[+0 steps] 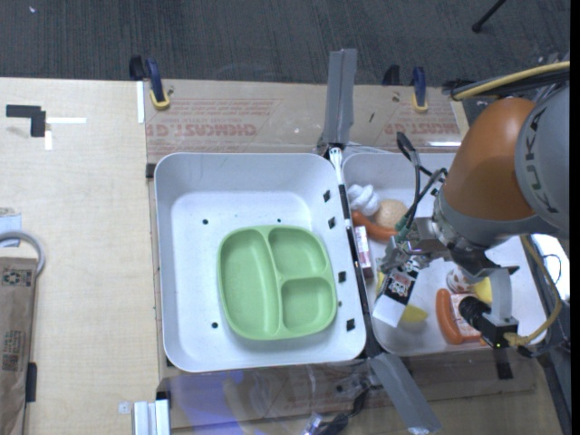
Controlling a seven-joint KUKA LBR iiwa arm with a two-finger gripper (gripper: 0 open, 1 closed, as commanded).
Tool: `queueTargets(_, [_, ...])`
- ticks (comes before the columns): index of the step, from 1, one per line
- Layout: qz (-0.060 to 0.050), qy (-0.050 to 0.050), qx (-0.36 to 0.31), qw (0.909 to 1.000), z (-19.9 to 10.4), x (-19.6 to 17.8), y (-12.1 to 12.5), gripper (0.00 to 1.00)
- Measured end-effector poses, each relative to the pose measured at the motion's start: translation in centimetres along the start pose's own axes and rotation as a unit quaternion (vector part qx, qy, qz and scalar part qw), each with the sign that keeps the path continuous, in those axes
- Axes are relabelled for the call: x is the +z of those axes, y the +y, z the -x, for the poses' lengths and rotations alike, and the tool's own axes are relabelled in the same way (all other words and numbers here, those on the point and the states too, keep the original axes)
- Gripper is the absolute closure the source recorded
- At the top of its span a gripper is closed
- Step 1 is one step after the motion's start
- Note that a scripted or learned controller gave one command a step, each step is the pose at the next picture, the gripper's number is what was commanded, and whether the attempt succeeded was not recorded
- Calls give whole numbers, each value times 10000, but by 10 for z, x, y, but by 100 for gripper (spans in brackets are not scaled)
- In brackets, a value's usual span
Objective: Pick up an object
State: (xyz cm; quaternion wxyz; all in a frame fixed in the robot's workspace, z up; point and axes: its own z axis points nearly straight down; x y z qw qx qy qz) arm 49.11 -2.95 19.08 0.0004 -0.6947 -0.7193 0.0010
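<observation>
- While the grey arm with its orange band reaches in from the right, it hangs over the right-hand bin, hiding much of that bin's middle and far side
- At the arm's lower end the gripper sits low over the right bin's left half, among cables and a tag-like black and white card; how wide it stands, and whether anything is in it, I cannot tell, since the wrist and wiring cover it
- Loose objects lie in the right bin: a white knobbly piece near the top left corner, a pale round ball just beside it, and an orange strip running beneath those two
- Lower in the same bin, a small yellow block lies near the front wall, and an orange-red sausage-shaped item lies to its right, partly behind a black and yellow fitting on the arm
- A slim dark red stick lies along the right bin's left wall
- Over in the left bin a green divided plate with three compartments rests flat, slightly turned, near the middle
- Both bins stand on a pale wooden bench, with a brown paper bag at its left edge
</observation>
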Motion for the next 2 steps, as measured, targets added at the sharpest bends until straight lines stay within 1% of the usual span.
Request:
queueTargets(1, [-9,-8,-6,10000,1,-8,1,100])
queueTargets(2, [-8,-1,-7,10000,-25,0,-5,100])
